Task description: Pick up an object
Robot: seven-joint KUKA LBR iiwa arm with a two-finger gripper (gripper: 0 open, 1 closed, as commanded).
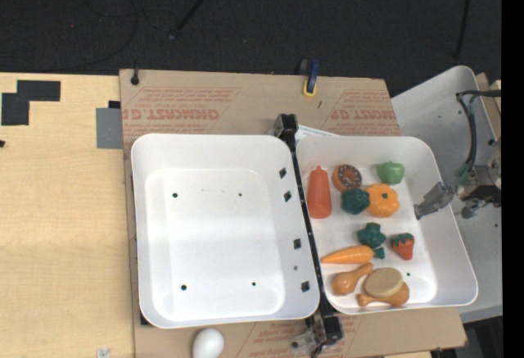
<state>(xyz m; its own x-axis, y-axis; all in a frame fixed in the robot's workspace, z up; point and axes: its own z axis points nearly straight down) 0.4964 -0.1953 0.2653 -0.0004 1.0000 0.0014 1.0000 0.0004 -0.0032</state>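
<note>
The right bin (446,266) holds several toy foods: a red-orange bottle (318,192), a brown round cookie (347,177), a green pepper (390,173), an orange pumpkin (382,200), a dark teal piece (354,201), a teal broccoli (372,235), a red strawberry (402,246), a carrot (348,255), a drumstick (350,278) and a tan bun (384,287). My gripper (431,201) hangs over the bin's right side, to the right of the pumpkin and apart from every item. I see nothing in its grasp.
The left bin (147,225) lies beside the right one, with a black divider (296,217) between them. A white egg (208,342) rests on the cardboard in front of the left bin. A blue and yellow clamp (310,79) sits at the back edge.
</note>
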